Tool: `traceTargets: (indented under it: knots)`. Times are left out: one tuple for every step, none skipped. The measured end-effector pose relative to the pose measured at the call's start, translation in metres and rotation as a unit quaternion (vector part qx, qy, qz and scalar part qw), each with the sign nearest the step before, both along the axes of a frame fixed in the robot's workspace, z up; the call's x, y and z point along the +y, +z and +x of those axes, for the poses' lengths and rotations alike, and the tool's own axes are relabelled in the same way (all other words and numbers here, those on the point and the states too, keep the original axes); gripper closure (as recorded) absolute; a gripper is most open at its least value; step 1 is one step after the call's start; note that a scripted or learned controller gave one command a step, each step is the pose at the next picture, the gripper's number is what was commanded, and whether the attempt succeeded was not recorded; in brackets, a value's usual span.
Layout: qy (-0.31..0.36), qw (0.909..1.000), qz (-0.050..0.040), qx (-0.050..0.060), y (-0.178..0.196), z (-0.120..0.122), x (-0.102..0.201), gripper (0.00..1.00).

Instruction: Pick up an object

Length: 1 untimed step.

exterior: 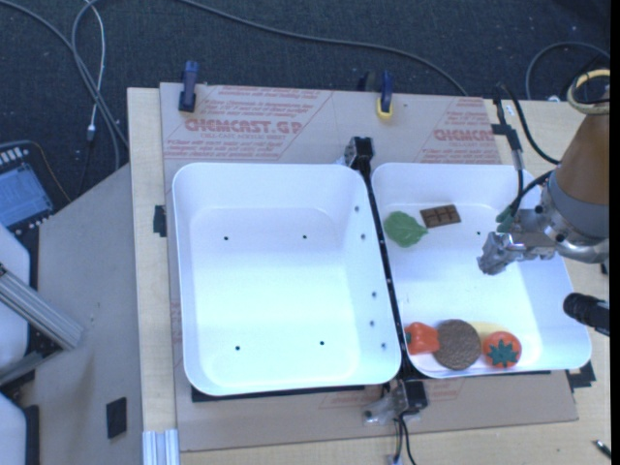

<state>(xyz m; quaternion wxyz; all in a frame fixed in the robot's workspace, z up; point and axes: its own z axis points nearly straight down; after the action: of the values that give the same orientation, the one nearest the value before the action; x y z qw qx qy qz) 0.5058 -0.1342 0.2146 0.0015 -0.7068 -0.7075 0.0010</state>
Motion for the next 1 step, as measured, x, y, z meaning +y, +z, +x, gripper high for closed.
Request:
traceTargets:
  knots:
    - [0.0, 1.0, 0.0, 0.0, -0.0423, -0.0032, 0.0027, 0.0]
